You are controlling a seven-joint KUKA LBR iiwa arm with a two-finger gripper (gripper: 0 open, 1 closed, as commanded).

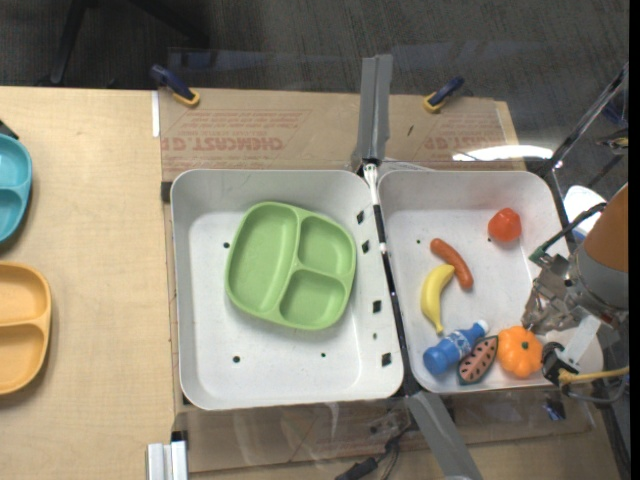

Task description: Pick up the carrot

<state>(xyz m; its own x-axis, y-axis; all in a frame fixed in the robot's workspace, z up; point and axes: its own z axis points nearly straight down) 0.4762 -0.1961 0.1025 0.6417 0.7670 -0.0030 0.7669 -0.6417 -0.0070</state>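
In the right bin (400, 268), a stubby orange-red piece that looks like the carrot (504, 224) lies near the back right corner. My gripper (553, 310) hangs at the bin's right wall. It is in front of the carrot, roughly a hand's width away, and just above and right of an orange pumpkin (519, 353). Nothing shows in its grasp. The arm's orange band (610, 253) enters from the right edge.
Also in the right bin are a red-orange sausage (452, 262), a banana (434, 297), a blue bottle (452, 349) and a dark seeded slice (478, 359). A green divided plate (291, 265) sits in the left bin (190, 298). Teal (12, 198) and orange (20, 328) plates lie on the bench at left.
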